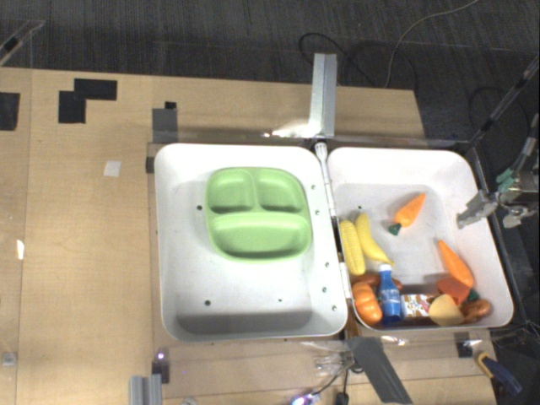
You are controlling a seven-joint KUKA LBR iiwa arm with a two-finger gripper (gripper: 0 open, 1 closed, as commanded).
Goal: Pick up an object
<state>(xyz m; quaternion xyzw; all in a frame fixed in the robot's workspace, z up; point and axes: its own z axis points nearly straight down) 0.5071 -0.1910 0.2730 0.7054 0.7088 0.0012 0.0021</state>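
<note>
I have the claw (488,207) at the right rim of the right bin (439,163), just over the wall, and I cannot tell from this slant how it is set; I see nothing in its hold.

The nearest thing to pick is the long carrot (456,264). It lies on the bin floor just below and slightly left of the claw in this view, so toward the near edge of the bench. Its long axis runs on a diagonal, from its upper-left tip down to its lower-right end among the pile.

A smaller carrot (410,209) sits farther left, well inside the bin, about level with the claw. The bananas (363,241) and blue bottle (388,294) lie farther off still, by the divider.

I judge the long carrot the shortest reach, with a grip set across its diagonal.
</note>
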